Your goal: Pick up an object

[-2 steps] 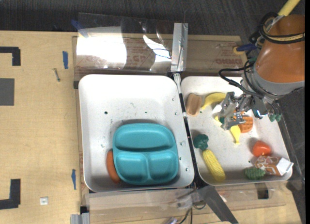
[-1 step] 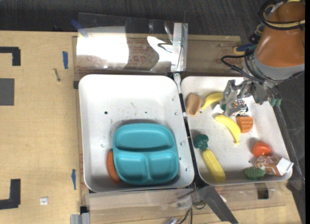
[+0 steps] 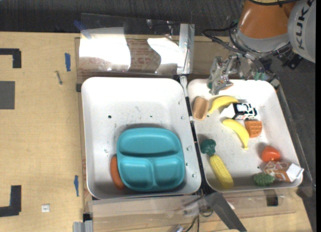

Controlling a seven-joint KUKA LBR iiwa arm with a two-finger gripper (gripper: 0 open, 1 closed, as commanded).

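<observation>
Cardboard-brown worktop [image 3: 35, 125] carries the two white bins you see side by side, with dark carpet beyond. Nearest you, in the left bin [image 3: 100, 105], a teal divided tray [image 3: 150, 158] lies toward the front wall, and an orange object [image 3: 115, 171] peeks out from under its left edge. At the front of the right bin [image 3: 281, 125] you find a corn cob [image 3: 220, 169], a green toy vegetable [image 3: 264, 179] touching a small brown-and-white carton [image 3: 285, 171], and a red tomato [image 3: 271, 153] just behind them. A piece of broccoli [image 3: 208, 146] sits beside the corn's far end. Mid-bin lies a banana [image 3: 237, 131] next to an orange waffle-patterned piece [image 3: 254, 127], with a black-and-white object [image 3: 245, 109] behind. Farther back a second banana [image 3: 221, 102] rests beside a tan bread-like piece [image 3: 200, 107] against the left wall. Above that back corner hangs the pincer [image 3: 220, 79], its metal fingers pointing down close over the second banana; you see nothing between them, and whether they are spread cannot be told. Behind rises the arm's orange band [image 3: 266, 5].
</observation>
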